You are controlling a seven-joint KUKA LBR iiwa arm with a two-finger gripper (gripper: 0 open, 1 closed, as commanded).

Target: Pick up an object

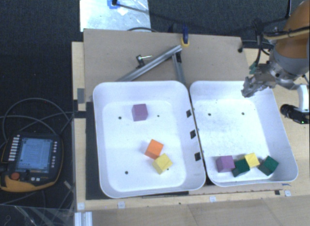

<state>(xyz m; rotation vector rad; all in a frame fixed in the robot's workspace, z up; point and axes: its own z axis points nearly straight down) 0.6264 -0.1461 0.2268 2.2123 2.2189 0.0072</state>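
Observation:
The left bin point(106, 99) holds a purple cube point(139, 112) toward the back, and an orange cube point(154, 148) touching a yellow cube point(162, 163) nearer the front. Along the front wall of the right bin point(271, 113) lie a purple cube point(224, 163), a dark green cube point(240, 167), a small yellow cube point(252, 159) and another dark green cube point(268, 165). My gripper point(248, 90) hangs over the right bin's back right corner, far from all the cubes, with nothing seen in it.
A metal rod point(150, 62) lies slanted on the brown board behind the bins. A teach pendant point(31, 159) with cables sits on the floor at left. Black clips point(192, 134) mark the seam between the bins.

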